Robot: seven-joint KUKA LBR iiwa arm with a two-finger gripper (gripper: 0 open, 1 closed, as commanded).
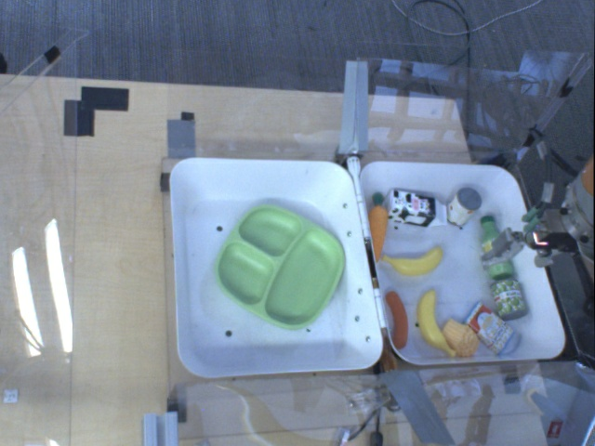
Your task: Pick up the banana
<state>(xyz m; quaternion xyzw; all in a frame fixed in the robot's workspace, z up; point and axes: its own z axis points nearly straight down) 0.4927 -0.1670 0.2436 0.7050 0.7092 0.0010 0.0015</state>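
Looks like a robotics lab setup to me: 2 white bins [279, 179] sit on a pale wood bench [84, 249], clear guard panels [418, 110] stand behind the bins, and a loose cable [446, 7] trails over grey carpet [232, 26] beyond.

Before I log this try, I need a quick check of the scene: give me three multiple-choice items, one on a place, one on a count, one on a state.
1. Where is the green plate?
A. left bin
B. right bin
C. on the bench

2. How many bananas lie in the right bin?
A. one
B. two
C. three

3. The upper banana is:
A. between the tool's fingers
B. lying in the bin
C. on the plate

Key: 1 A, the plate lies in the left bin. 2 B, a lower banana lies below the upper one. 3 B, it lies away from the tool.
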